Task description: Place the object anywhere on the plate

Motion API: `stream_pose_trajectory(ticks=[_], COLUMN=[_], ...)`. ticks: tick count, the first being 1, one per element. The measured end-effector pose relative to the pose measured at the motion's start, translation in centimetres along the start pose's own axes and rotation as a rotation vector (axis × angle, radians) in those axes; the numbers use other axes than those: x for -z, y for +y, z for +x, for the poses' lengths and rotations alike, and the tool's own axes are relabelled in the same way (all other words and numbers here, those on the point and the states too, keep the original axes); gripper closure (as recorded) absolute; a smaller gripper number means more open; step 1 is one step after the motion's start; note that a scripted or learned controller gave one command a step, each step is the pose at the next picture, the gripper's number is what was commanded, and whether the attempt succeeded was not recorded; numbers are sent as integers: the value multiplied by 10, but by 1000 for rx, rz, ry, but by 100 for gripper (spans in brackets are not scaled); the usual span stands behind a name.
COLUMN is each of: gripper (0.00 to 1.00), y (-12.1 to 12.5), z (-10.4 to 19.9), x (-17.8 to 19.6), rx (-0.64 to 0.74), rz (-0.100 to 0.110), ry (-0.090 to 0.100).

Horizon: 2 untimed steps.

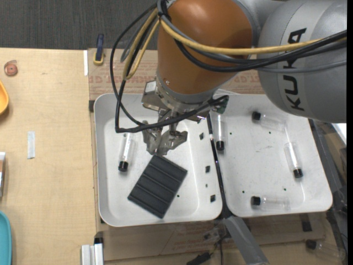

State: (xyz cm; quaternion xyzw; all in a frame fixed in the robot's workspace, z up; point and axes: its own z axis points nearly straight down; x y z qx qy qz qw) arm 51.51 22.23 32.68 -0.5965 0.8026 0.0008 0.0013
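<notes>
- A wooden bench [44, 148] fills the left side, with a bit of something orange [3, 101] at its far left edge and a blue-green thing [4, 239] at the bottom left corner.
- The left bin [107, 203] is white and shallow.
- A small clear tube with a black cap [125, 153] lies in the left part of that bin.
- The black ridged plate [158, 185] lies tilted on the left bin's floor, near the front.
- The gripper [164, 139] hangs just above the plate's top edge; nobody can tell if it is spread or pressed together, and nothing shows in it.
- Black and yellow cables [132, 59] loop around the big orange band [204, 37].
- The grey arm [309, 65] carries the black letters "KUKA".
- The right bin [314, 197] holds more clear tubes [292, 159] with black caps.
</notes>
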Motion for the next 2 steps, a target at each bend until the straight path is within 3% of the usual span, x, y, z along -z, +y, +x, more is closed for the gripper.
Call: stream_pose_trajectory(ticks=[1, 2], gripper=[100, 100], y=[-41, -85], z=[6, -25], x=[34, -31], rx=[173, 233], rz=[1, 0], ry=[-2, -2])
